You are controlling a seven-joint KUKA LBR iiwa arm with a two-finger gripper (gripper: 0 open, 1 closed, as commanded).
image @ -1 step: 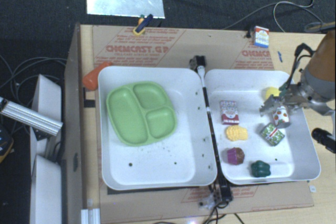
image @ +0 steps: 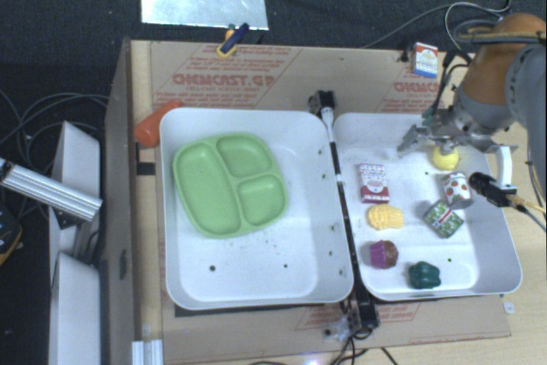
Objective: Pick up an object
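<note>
One overhead camera (slanted) facing both bins (image: 256, 291).

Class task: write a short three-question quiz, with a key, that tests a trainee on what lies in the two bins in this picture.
1. True or false: the green divided plate lies in the left bin.
2. Which item lies nearest the tool? A) yellow ball B) dark green toy C) maroon toy
3. Fill in: the red-and-white packet lies just above the yellow ____ in the right bin.

Key: 1 true; 2 A; 3 corn.
</note>
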